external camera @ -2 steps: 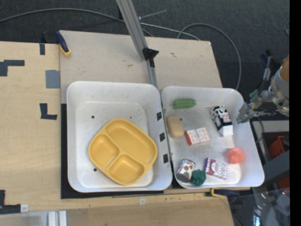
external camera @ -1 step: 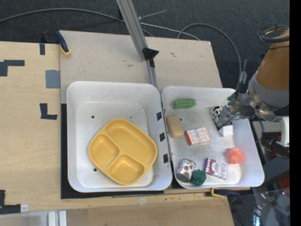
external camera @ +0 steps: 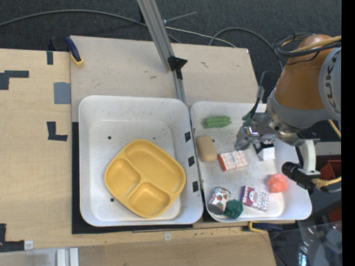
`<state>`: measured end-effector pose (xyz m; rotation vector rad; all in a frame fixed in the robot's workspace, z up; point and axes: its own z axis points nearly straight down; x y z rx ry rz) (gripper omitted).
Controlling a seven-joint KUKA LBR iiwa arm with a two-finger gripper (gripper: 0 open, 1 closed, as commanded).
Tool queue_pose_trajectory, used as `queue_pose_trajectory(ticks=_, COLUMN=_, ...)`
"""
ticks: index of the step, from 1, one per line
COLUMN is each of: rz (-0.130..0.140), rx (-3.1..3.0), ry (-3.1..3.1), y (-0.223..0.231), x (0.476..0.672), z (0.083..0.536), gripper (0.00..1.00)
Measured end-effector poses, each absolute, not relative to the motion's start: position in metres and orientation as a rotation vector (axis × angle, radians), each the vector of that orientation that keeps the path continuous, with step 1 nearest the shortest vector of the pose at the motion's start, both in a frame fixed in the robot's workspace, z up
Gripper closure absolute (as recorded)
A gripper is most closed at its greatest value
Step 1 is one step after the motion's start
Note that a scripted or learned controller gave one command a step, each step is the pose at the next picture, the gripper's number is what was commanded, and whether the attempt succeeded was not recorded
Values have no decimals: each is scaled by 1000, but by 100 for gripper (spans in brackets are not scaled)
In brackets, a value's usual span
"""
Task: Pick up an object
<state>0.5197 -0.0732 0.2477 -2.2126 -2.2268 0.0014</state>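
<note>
Arm came in from the right edge of the frame, bulky orange band and grey housing at upper right, wrist angled down and left over the right bin [external camera: 304,208]. The gripper [external camera: 244,139] hung above the bin's upper middle, metal parts and cables cluttered round it; could not tell how far it was open, nothing seen gripped in it. A black cylindrical part stuck out lower right of the wrist.

Right bin, shallow white plastic with rounded corners, held the loose items:
- green lumpy oblong [external camera: 217,122], upper part of the bin, left of the gripper, apart from it
- tan rounded block [external camera: 207,148], smooth, by the bin's left wall
- small red-and-white box [external camera: 233,160], rectangular, printed, just below the gripper
- white block [external camera: 268,151], partly under the wrist hardware
- orange-pink soft lump [external camera: 278,183], right side of the bin
- purple-and-white carton [external camera: 255,198], tilted, lower part of the bin
- round printed can [external camera: 219,199] lying at the lower left corner, a dark green knobbly piece [external camera: 234,208] touching it

Left bin [external camera: 91,148], same white plastic, scuffed with dark specks, held a yellow divided tray [external camera: 145,177], three compartments, glossy, rounded square, turned diagonally in the bin's lower middle.

Bench top was pale wood grain with grey tape marks at the left of the frame. A slanted metal pole [external camera: 156,26] ran from the top centre down to the gap between the bins. Dark carpet and thin cables along the top.
</note>
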Motion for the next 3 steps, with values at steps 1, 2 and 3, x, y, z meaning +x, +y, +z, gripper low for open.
queue_pose_trajectory(ticks=1, rz=0, rx=-2211, ry=-2229, y=-18, x=534, z=250, gripper=100)
queue_pose_trajectory(ticks=2, rz=0, rx=-2211, ry=-2228, y=34, x=540, z=253, gripper=100)
queue_pose_trajectory(ticks=3, rz=4, rx=-2211, ry=-2227, y=90, x=545, z=233, gripper=100)
